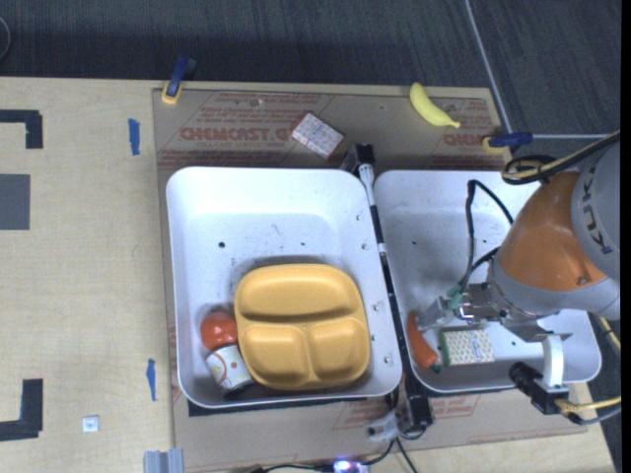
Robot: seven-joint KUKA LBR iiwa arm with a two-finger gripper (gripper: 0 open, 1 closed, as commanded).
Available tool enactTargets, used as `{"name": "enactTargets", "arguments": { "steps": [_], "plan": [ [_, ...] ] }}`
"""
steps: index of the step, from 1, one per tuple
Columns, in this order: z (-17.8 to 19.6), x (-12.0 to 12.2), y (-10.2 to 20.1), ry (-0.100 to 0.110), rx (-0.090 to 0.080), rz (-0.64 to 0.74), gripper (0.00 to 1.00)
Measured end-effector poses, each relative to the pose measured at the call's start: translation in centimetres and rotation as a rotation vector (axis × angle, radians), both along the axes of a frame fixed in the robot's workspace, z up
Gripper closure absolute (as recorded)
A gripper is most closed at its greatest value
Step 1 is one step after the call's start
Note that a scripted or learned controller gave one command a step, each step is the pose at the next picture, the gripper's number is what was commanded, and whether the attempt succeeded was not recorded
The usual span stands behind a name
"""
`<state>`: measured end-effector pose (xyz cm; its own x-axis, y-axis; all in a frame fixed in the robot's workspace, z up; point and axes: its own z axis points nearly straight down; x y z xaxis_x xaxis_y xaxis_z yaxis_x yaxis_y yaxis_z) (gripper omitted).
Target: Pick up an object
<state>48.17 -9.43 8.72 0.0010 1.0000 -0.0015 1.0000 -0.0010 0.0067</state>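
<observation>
While the tool [446, 335] hangs low in the right bin [434, 215], I cannot tell its state; an orange object [422, 348] lies at its 8 o'clock.

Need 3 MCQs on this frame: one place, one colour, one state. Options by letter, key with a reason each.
1. Where does the banana lie?
A. in the left bin
B. on the cardboard behind the right bin
C. in the right bin

2. What colour is the divided tray?
A. yellow
B. blue
C. black

3. How does the divided tray sit?
A. leaning on the right bin's wall
B. hanging from the gripper
C. flat in the left bin, compartments facing up

Key:
1 B, it lies on the brown cardboard past the right bin rim.
2 A, its whole surface is yellow.
3 C, it rests on the floor of the left bin with three hollows showing.
</observation>
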Motion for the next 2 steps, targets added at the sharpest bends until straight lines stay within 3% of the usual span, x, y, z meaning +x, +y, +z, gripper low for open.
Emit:
{"name": "enactTargets", "arguments": {
  "steps": [1,2],
  "plan": [
    [0.93,0.09,0.03,-0.002,0.0,0.0,1.0],
    [0.92,0.09,0.04,-0.002,0.0,0.0,0.0]
  ]
}}
